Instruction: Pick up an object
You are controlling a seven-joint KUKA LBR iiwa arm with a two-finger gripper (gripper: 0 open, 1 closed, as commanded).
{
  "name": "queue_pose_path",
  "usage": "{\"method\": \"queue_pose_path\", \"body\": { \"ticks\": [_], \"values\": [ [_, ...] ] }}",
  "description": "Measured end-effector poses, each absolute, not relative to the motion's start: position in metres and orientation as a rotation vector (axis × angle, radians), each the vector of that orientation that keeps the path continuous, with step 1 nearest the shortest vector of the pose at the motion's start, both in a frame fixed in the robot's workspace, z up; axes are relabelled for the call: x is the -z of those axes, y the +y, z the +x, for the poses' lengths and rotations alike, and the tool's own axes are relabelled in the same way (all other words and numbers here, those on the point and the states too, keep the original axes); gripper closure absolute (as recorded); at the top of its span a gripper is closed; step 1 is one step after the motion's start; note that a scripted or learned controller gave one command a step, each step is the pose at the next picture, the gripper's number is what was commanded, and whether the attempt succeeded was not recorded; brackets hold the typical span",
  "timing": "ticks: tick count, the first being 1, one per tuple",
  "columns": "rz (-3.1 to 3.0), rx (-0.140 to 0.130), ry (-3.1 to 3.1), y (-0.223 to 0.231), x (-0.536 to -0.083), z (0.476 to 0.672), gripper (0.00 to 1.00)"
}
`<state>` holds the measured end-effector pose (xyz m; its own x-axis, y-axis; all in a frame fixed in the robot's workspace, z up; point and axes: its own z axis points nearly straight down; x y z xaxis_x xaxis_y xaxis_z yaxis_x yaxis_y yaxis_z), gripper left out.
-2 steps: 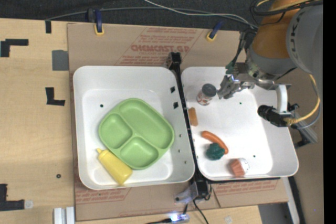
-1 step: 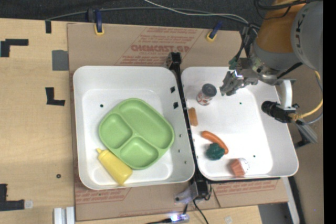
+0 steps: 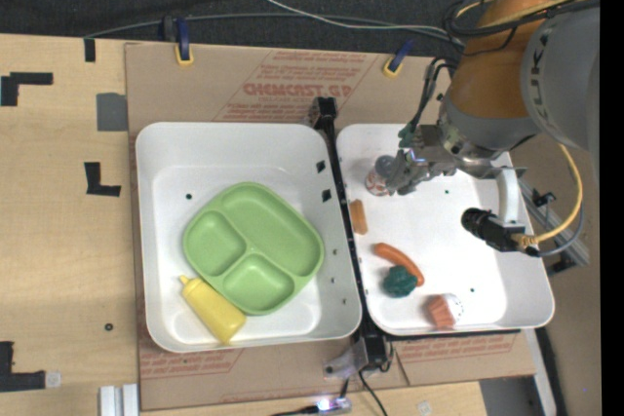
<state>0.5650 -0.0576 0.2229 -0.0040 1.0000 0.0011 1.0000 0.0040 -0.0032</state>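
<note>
**Gripper low over the right bin's far corner**

The arm (image 3: 507,63) comes in from the right, orange band up top, and the gripper (image 3: 390,176) is down at the far-left part of the right bin (image 3: 487,307). How wide the tool stands — I cannot tell from this angle; its tip is a blur of grey metal. Right at that tip sits a small round thing with a reddish edge (image 3: 377,180), touching or just under the tool, and I cannot say whether it is gripped or merely lying there.

The pickable things lie further down the same bin: a small orange piece (image 3: 359,216) against the left wall, a longer orange carrot-like piece (image 3: 398,258) lying at a slant, a dark teal lump (image 3: 399,283) touching its lower end, and a pink-and-white block (image 3: 444,310) near the front wall. All of them lie apart from the gripper.

Over in the left bin (image 3: 156,170) — a green divided plate (image 3: 253,248) with three compartments, and a yellow bottle (image 3: 211,308) lying on its side just beside the plate's front-left edge.

Writing: the brown cardboard sheet (image 3: 283,88) under the bins carries red print, upside down from here; the large word looks like "CHEMCAST GP", the smaller lines too fine to read.
</note>
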Motion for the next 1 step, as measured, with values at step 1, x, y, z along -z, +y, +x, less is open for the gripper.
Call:
{"method": "queue_pose_path", "body": {
  "ticks": [1],
  "values": [
    [-2.213,-0.003,-2.225,-0.0026,-0.226,0.5361,1.0]
  ]
}}
